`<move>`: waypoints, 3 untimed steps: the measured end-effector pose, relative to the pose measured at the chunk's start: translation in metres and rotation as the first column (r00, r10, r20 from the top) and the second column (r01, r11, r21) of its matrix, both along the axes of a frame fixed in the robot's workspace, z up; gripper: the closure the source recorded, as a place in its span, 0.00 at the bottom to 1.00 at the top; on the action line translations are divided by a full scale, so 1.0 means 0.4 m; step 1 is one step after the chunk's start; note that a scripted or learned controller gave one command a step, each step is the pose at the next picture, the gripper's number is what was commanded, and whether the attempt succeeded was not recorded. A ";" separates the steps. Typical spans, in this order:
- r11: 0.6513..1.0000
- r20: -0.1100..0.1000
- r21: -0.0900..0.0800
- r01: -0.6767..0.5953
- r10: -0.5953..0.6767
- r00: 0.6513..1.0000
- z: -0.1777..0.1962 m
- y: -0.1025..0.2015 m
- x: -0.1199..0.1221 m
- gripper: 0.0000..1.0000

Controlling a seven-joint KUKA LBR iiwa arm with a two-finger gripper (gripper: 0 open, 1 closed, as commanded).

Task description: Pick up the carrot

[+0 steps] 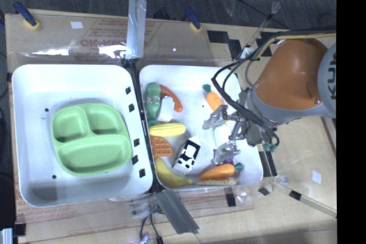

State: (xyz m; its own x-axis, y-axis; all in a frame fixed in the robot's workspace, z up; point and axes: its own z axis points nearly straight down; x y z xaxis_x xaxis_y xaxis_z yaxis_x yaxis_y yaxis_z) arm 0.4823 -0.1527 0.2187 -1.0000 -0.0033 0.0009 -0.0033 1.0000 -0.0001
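Grey-and-orange arm's two-finger gripper point(222, 134) hangs over the right shallow white plastic bin point(194, 74), jaws spread open with nothing between them, one finger up near a short orange carrot with green top point(213, 99) at the bin's upper right, the other just above a second, longer orange carrot with green stem point(218, 171) lying along the bin's lower wall. Looks like the approach step before any grasp, probably aimed at the lower carrot, though the slanted view makes that unsure. Next move calls for centring over one carrot, lowering and closing across its width, avoiding the yellow banana point(170, 175) and checkered black-and-white block point(187, 154) beside it.
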 end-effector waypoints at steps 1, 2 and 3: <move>1.000 -0.002 0.001 0.019 -0.019 1.000 -0.101 -0.100 0.159 0.00; 0.987 0.002 0.000 0.159 -0.159 0.987 -0.319 -0.143 0.268 0.00; 0.989 0.008 -0.001 0.150 -0.150 0.989 -0.287 -0.139 0.275 1.00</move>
